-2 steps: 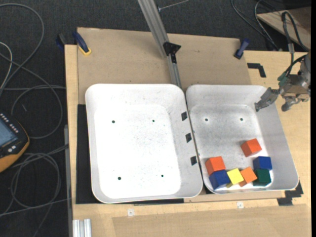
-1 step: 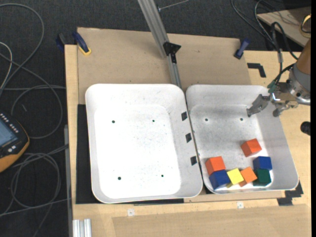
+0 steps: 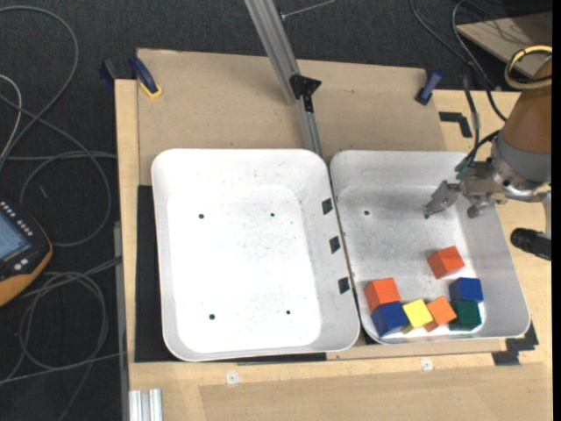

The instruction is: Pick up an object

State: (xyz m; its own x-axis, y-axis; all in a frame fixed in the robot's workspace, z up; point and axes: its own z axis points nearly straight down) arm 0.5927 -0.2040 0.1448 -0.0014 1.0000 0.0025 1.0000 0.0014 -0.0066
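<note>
**Gripper empty above the right bin, blocks untouched**

The gripper (image 3: 458,198) hangs over the right bin (image 3: 386,175), toward the two o'clock part of its floor, at the end of the grey arm (image 3: 526,143) that comes in from three o'clock. Its two fingers are spread apart, one tip pointing toward nine o'clock and the other toward six, and nothing sits between them.

The candidates for picking lie well apart from it, gathered toward the five o'clock corner of the same bin. A lone orange-red block (image 3: 446,260) rests nearest, at roughly six o'clock from the gripper. Further toward that corner sits a tight cluster: an orange block (image 3: 381,292), a blue block (image 3: 390,317) just beside it, a yellow block (image 3: 418,313), a small orange block (image 3: 441,310), another blue block (image 3: 466,288) and a green block (image 3: 469,316) against the bin's wall. The left bin (image 3: 175,182) shows only its speckled white floor.

By the look of things the task is at its opening stage: no block is lifted or gripped. What remains is nearly everything: choosing a block, moving over it, descending, closing and raising it. The lone orange-red block looks the easiest, standing free of its neighbours
</note>
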